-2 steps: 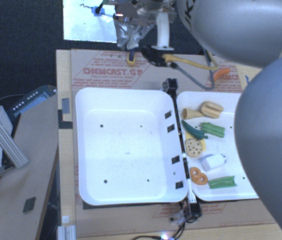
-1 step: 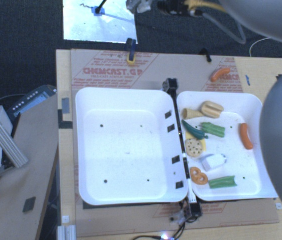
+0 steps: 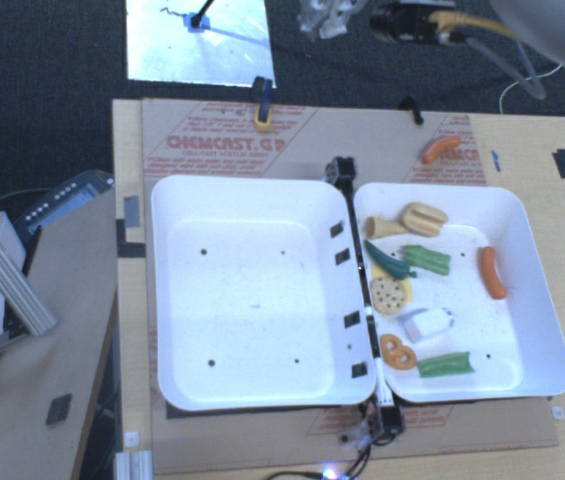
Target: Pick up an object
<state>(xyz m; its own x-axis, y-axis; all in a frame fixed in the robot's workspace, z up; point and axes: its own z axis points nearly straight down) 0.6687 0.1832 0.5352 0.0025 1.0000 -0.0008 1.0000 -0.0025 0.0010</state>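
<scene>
The left bin [image 3: 252,298] is sitting on the bench with only small dark specks showing on its white floor. Beyond its far edge, a yellow clamp [image 3: 262,118] is gripping the far edge of the cardboard sheet [image 3: 222,143] that is lying under both bins.

The gripper [image 3: 334,8] is hanging above the dark floor past the bench's far edge, well apart from both bins. It is showing as a pale blur, so I cannot tell whether it is parted or closed, and nothing is showing in its grasp.

The right bin [image 3: 522,218] is holding all the loose pieces but one. Along its left wall a dark green pepper [image 3: 387,261] is lying, with a round spotted cookie [image 3: 389,294] just beside it towards the near edge and a pretzel [image 3: 397,351] lying near the near left corner. A tan bread piece [image 3: 410,221] is resting near the far edge, and a green bean pod [image 3: 428,260] is lying just nearside of it. A white block [image 3: 427,321] is sitting near the middle, and a green pickle [image 3: 446,364] is lying by the near edge. An orange sausage [image 3: 492,273] is lying towards the right wall. A second orange sausage [image 3: 442,149] is lying outside the bin, on the cardboard past its far edge.

The grey arm [image 3: 552,8] is reaching in over the far right corner.
</scene>
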